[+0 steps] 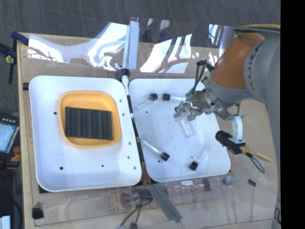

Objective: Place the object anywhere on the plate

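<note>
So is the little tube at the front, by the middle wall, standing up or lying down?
Lying down: the clear tube rests flat on the right bin's floor, black cap at one end.

I work in a robotics lab: my wooden worktop [71, 203] carries a white left bin [40, 128] and right bin [212, 168], a clear plastic shield [102, 44] stands along the upper frame, dark carpet [95, 4] lies beyond, and a screened device [6, 136] sits at the left edge.
</note>
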Robot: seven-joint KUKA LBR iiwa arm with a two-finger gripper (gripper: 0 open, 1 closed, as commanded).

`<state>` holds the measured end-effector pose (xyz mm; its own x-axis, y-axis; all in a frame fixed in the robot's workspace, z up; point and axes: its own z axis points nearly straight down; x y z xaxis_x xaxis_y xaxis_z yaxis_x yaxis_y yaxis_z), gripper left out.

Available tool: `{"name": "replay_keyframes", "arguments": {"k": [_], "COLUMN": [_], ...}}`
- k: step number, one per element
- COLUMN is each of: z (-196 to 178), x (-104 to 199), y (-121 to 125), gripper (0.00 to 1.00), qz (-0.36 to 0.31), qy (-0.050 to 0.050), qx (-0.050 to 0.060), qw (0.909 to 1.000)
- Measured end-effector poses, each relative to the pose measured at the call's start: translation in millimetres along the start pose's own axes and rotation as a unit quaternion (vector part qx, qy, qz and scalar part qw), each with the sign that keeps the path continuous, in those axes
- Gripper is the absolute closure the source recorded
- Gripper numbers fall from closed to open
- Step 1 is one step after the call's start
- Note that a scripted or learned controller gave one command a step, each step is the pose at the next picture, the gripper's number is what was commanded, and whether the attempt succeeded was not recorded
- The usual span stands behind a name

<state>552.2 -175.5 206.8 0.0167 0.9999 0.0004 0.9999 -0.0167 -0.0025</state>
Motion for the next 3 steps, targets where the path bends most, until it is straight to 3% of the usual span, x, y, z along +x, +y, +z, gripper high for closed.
{"name": "replay_keyframes", "arguments": {"k": [1, 2, 3], "z": [-72.9, -11.4, -11.8], "x": [27.9, 65.5, 65.5], "y": [84.4, 63.3, 63.5], "gripper": [1.0, 1.0, 0.0], "qz": [-0.085, -0.126, -0.126], "qy": [-0.001, 0.0, 0.0], "qx": [-0.001, 0.001, 0.001], "qw": [0.9963, 0.992, 0.992]}}
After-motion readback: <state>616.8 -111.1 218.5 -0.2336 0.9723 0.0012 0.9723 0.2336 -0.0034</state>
